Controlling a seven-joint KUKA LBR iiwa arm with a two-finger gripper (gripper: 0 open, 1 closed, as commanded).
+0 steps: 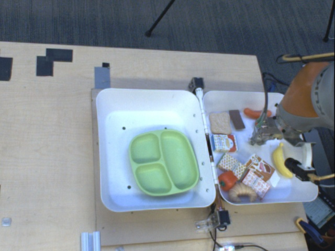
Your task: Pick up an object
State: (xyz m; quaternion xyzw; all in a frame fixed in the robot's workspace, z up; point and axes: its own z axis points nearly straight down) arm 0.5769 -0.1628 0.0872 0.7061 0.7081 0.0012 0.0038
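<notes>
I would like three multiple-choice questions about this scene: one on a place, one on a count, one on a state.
1. Where is the green plate?
A. in the left bin
B. in the right bin
C. on the bench

2. How many compartments has the plate?
A. two
B. three
C. five

3. How does the banana lie?
A. on the plate
B. on the floor
C. on the right bin's bottom

Answers: 1 A, the plate sits in the left bin. 2 B, one long section and two smaller ones show. 3 C, it rests near the right wall, below the gripper.
</notes>
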